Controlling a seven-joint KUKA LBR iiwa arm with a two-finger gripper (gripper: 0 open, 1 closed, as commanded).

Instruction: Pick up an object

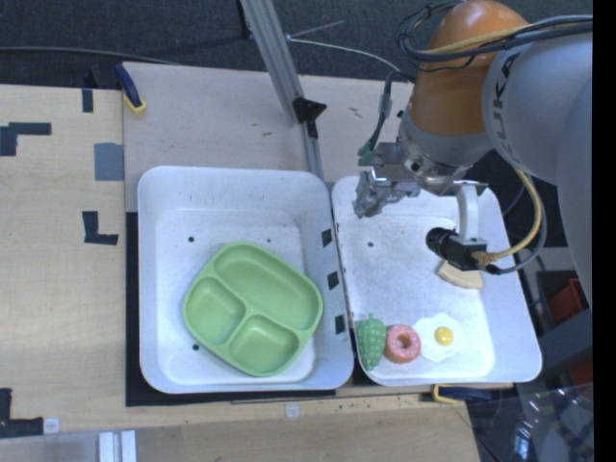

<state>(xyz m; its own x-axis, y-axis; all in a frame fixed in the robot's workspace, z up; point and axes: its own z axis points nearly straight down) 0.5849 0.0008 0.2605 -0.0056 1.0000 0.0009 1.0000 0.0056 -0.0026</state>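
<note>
My gripper hangs over the far left corner of the right bin, close to the wall between the two bins. Along that bin's near edge lie a green bumpy toy fruit, a pink frosted donut and a fried egg, side by side. A tan curved piece lies near the bin's right side. The gripper is well away from all of them, and I see nothing under it but bare bin floor.
The left bin holds a light green divided plate. A slanted metal pole rises behind the bins. The grey arm with its orange band comes in from the upper right.
</note>
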